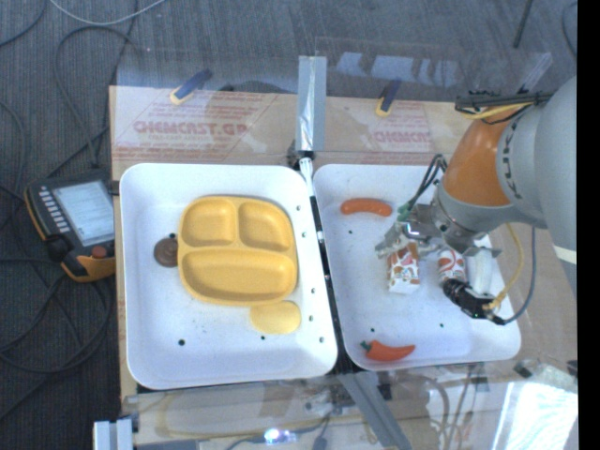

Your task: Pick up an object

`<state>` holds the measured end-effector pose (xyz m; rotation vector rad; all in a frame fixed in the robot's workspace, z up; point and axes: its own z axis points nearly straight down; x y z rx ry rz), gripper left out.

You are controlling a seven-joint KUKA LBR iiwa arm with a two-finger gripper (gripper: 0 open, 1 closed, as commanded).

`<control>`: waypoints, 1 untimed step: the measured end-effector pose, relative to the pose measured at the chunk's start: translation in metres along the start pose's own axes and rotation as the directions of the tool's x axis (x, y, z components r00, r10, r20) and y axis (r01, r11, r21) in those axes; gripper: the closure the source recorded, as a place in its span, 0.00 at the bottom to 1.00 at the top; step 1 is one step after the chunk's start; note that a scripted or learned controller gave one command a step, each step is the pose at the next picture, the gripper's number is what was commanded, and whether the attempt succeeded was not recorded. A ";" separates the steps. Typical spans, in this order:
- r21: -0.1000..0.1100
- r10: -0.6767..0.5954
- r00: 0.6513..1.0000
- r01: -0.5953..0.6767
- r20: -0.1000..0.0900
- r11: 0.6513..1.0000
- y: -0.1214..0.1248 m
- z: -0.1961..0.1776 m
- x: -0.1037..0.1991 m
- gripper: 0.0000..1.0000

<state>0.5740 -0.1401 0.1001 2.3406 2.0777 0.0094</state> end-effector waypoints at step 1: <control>0.015 0.182 0.983 -0.182 0.002 0.983 0.001 -0.160 0.117 1.00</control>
